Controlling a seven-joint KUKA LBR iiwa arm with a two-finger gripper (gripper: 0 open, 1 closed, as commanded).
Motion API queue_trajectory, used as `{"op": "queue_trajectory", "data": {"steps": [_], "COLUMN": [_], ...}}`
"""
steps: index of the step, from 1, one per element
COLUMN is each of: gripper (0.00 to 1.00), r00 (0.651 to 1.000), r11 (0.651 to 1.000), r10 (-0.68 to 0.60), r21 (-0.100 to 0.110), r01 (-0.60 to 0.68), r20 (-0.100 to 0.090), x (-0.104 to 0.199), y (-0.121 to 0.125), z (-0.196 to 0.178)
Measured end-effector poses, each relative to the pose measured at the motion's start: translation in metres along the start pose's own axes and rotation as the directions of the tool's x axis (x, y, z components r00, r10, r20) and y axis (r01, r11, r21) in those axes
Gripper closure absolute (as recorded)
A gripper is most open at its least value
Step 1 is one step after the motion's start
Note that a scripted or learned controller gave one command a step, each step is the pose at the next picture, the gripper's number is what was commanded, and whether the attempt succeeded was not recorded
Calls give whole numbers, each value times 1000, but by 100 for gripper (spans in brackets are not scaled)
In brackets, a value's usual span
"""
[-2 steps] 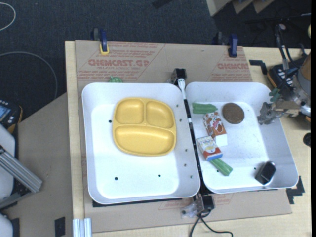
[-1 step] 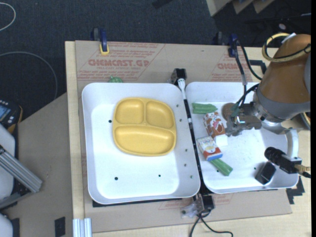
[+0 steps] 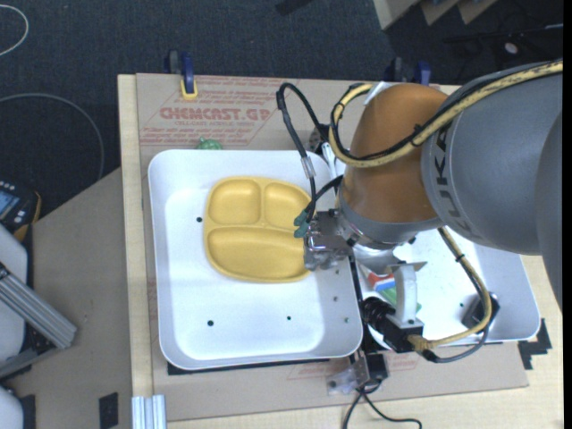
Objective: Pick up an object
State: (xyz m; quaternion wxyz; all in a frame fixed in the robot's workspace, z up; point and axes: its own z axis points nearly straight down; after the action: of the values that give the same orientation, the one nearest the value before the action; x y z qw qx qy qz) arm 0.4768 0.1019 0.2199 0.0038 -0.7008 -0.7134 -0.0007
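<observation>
lying in the left shallow white bin (image 3: 179,329), the yellow three-compartment plastic plate (image 3: 255,229) meets the gripper (image 3: 313,239) at its right edge; whether it's clasped, i cannot tell.

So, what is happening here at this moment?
A grey robot arm with an orange band reaches in from the right, over the border between two white bins. Its end effector is low at the right edge of a yellow divided plate, which lies in the left bin. The plate rests flat on the bin floor, not lifted. The arm covers much of the right bin, where a small colourful item is partly visible.
</observation>
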Motion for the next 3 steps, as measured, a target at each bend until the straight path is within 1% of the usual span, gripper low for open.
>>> {"op": "queue_trajectory", "data": {"steps": [1,2,3], "gripper": [100,0,100], "r00": [1000,1000,1000], "r11": [1000,1000,1000], "r10": [14,17,16], "r21": [-11,-4,-7], "r01": [-14,-17,-16], "r20": [5,6,6], "x": [18,17,17], "y": [37,35,36], "z": [-43,-40,-51]}}
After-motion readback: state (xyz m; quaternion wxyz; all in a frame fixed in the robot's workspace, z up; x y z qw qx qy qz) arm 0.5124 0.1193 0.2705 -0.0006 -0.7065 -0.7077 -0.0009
